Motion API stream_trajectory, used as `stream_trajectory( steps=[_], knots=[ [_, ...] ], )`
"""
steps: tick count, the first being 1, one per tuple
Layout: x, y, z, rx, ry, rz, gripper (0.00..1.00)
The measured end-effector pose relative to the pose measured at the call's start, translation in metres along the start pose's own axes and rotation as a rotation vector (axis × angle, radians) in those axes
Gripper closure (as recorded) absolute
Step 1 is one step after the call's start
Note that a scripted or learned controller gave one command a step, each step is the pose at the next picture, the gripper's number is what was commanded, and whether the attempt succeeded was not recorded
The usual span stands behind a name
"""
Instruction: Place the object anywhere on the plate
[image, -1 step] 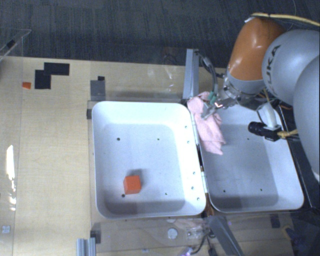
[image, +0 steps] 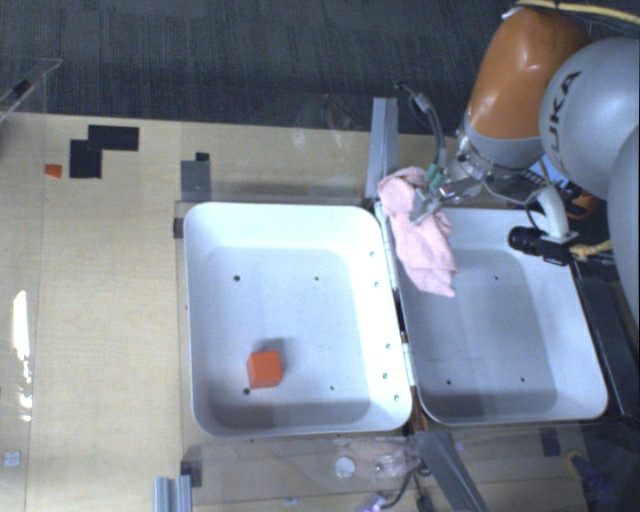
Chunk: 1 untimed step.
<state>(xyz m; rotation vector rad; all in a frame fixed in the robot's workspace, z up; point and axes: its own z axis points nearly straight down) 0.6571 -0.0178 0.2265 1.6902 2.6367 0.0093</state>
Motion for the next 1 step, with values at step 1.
stream_trajectory(
  steps=[1],
  knots=[
    [0.0505,0.0058,-0.0064,0.000,0.002,-0.403,1.00]
  ],
)
